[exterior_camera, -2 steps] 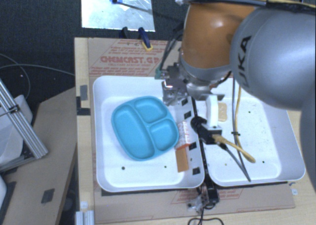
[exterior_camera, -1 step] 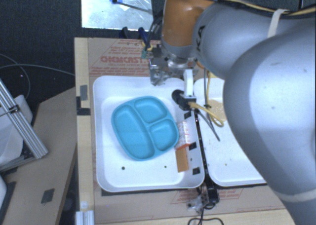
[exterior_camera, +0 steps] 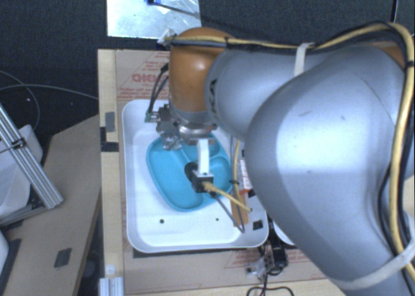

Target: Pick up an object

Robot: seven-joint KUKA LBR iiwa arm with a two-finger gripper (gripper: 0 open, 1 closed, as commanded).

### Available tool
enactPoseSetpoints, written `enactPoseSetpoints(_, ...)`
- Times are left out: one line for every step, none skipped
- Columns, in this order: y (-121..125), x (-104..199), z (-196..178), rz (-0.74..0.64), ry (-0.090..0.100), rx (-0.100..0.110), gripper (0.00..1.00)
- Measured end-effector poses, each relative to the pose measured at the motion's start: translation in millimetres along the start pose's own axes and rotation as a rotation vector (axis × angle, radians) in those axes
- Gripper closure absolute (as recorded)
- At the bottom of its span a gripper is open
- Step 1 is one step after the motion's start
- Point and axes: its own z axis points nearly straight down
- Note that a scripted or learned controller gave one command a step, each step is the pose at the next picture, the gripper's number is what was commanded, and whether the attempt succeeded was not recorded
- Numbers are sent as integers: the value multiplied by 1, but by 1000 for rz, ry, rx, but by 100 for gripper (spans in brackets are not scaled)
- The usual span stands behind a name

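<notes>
1. Camera view looked down on the grey arm (exterior_camera: 311, 145) reaching in from the right, its orange band (exterior_camera: 191, 67) standing over the far part of the left white bin (exterior_camera: 188, 231).
2. The gripper (exterior_camera: 176, 139) hung low over the far end of a blue dish (exterior_camera: 165, 174). From this slant it was not possible to say whether the two touched or were just apart.
3. The wrist housing hid the gripper's working end, so I could not tell whether it was wide, narrow or closed on anything.
4. The blue dish, the likely target, lay flat on the bin's floor near the middle. Bare white floor showed along its near and left sides.
5. In my judgement the step in hand was the approach to a grasp. The dish sat level on the floor, so nothing appeared to be lifted yet.
6. The dish looked broad, shallow and smooth, so the next move would probably need a pinch on its rim, since the flat middle would likely let the grip slide off. A straight lift clear of the bin's wall would follow.
</notes>
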Motion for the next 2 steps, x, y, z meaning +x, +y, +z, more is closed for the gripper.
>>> enactPoseSetpoints(-78, 4, -98, 2, 2, -6, 100)
enactPoseSetpoints(-106, 23, -183, 1, 5, -14, 100)
